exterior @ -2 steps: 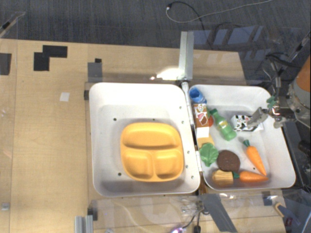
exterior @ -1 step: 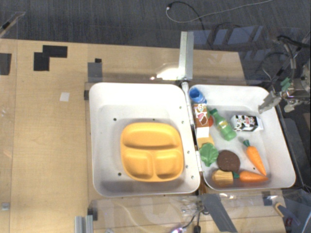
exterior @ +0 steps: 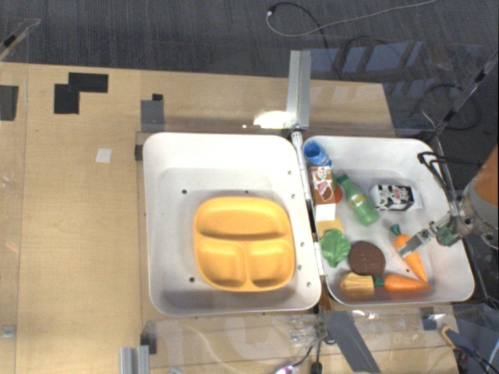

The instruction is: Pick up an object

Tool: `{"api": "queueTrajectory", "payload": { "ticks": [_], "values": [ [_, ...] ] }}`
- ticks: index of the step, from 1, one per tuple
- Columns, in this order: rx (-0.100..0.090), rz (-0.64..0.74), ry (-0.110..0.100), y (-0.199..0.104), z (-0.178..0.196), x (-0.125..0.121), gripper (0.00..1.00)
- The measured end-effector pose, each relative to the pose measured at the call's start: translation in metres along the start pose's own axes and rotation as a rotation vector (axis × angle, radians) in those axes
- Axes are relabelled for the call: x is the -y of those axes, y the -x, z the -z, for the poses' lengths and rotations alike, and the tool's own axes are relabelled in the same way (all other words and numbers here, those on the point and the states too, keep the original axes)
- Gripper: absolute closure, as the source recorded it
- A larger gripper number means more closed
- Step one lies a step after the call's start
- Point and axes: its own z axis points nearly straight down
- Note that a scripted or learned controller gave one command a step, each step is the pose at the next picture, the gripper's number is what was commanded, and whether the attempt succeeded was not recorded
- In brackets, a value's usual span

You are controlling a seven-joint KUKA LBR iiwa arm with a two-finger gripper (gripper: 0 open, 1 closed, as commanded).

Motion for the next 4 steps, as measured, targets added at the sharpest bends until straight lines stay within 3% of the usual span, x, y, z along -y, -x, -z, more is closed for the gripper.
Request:
{"api": "queueTrajectory", "payload": {
  "ticks": [1, 2, 3, 4],
  "values": [
    [0.003, 0.005, 0.004, -0.048, 0.084, -0.062, 0.00],
    [0.000, -0.031, -0.001, 0.001, -0.020, -0.003, 0.00],
    [0.006, -0.030, 0.006, 0.002, -0.008, -0.006, 1.00],
    [0.004, 0.055, 0.004, -0.001, 0.084, -0.110, 1.00]
  ]
}}
